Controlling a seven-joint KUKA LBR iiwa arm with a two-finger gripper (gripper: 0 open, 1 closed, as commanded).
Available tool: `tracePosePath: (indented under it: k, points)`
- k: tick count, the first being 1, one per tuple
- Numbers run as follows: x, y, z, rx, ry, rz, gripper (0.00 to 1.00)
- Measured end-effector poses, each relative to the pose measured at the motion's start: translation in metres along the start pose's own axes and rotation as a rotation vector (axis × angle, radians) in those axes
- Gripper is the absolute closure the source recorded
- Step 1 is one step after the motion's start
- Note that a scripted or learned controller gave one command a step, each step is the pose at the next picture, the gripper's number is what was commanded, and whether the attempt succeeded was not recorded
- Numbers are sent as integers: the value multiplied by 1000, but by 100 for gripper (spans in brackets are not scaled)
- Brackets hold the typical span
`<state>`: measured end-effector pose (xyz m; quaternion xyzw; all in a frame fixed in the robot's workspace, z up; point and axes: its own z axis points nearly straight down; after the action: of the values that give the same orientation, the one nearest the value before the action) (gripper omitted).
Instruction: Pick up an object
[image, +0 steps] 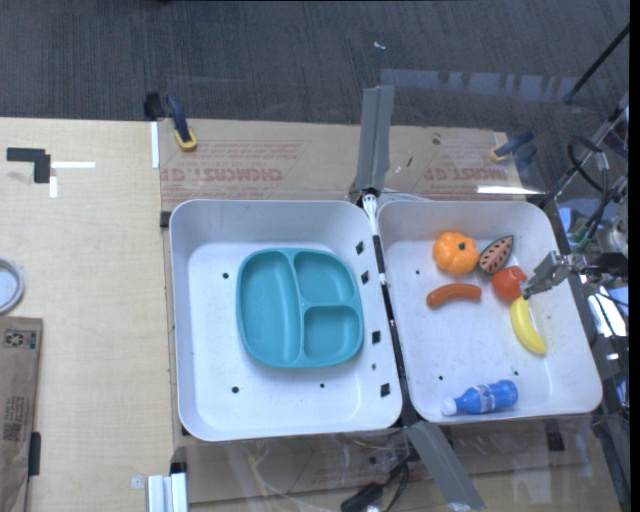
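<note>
The right bin (560, 400) holds several toy foods. An orange pumpkin (455, 252) sits at the back, with a watermelon slice (496, 253) just right of it. A red tomato (508, 282) lies below the slice, and a reddish sausage (454, 295) lies to its left. A yellow banana (527, 326) lies near the right wall, and a blue bottle (484, 398) rests on its side at the front. My gripper (540, 278) reaches in low over the right wall, its tip just right of the tomato and above the banana.
The left bin (200, 400) carries a teal divided plate (300, 307) in its middle. A grey post (374, 140) stands behind the seam between the bins. Cables and metal framing (600, 200) crowd the bench's right side.
</note>
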<state>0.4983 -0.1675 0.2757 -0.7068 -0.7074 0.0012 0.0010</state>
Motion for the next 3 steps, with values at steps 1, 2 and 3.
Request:
tracePosePath:
  k: [1, 2, 3]
  points:
    - [-34, 25, 165, 1, 1, 94, 0]
    - [-34, 25, 156, 0, 1, 97, 100]
    - [-34, 25, 156, 1, 1, 97, 0]
